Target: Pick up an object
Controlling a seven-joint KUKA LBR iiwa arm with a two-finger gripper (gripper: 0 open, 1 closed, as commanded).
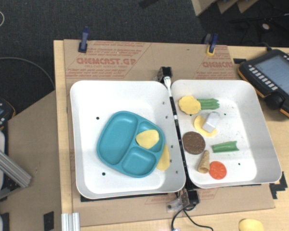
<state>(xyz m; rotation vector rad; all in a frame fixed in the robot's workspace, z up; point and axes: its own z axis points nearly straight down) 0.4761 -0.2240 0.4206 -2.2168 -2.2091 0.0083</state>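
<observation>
Two white bins are sitting side by side on the worktop. One blue divided plate (pixel 124 143) is lying in the left bin (pixel 82 129), carrying one yellow piece (pixel 147 138); another yellow piece (pixel 164 160) is leaning beside it. Right bin (pixel 260 129): two green sticks (pixel 208 103), one brown disc (pixel 193 142), one cone (pixel 203 161), one red disc (pixel 217 170).

A yellow object (pixel 251 224) is cut off by the bottom edge. A yellow slice (pixel 164 160) is partly hidden under the teal plate (pixel 119 146). A black tablet (pixel 273 78) is cropped at the right edge. Specks in the right bin (pixel 250 105) are too small to be identified.
</observation>
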